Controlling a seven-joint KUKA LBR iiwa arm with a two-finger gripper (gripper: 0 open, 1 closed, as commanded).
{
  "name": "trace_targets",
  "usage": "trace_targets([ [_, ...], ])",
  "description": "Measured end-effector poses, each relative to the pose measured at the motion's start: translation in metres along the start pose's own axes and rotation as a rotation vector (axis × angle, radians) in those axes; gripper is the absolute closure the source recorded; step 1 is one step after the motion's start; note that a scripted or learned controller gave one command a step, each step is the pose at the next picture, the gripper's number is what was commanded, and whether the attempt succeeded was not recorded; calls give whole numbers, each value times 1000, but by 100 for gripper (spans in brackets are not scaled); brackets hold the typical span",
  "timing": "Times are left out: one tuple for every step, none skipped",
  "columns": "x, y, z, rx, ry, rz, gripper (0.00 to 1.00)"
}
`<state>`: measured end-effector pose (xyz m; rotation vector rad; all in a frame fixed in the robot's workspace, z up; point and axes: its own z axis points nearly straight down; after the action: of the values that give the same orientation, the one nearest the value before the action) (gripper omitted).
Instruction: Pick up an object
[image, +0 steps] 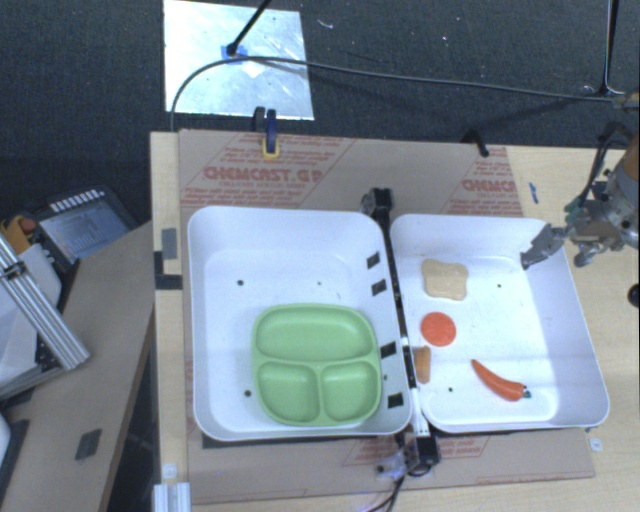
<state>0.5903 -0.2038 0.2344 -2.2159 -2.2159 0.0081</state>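
- Camera view shows the gripper (560, 245) at the right edge of the scene, above the far right corner of the right bin (580, 330). One dark finger points down and to the left toward that corner.
- I cannot tell whether the gripper is wide or narrow, because it is small here and partly hidden at the edge. Nothing shows between its tips, so I judge that it holds no object.
- The things that could be picked all lie in the right bin: a pale beige piece (444, 279) near the far side, a round orange-red piece (438, 329) just in front of it, a small brown piece (422, 364) against the divider between the bins, and a long orange-red piece like a pepper (498, 380) toward the near side.
- The left bin (215, 300) holds a green tray with three compartments (316, 362).
- All four small pieces rest flat on the bin floor and are well apart from the gripper.
- In my judgement the task is at its beginning: no object is lifted or grasped. What is left is to choose one piece, bring the gripper over it, go down, close on it and raise it.
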Motion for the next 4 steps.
trace_targets([
  [1,2,-7,-11,-3,-3,0],
  [4,4,55,-7,-1,-2,0],
  [7,8,117,-8,-2,-2,0],
  [7,8,151,-9,-2,-2,0],
])
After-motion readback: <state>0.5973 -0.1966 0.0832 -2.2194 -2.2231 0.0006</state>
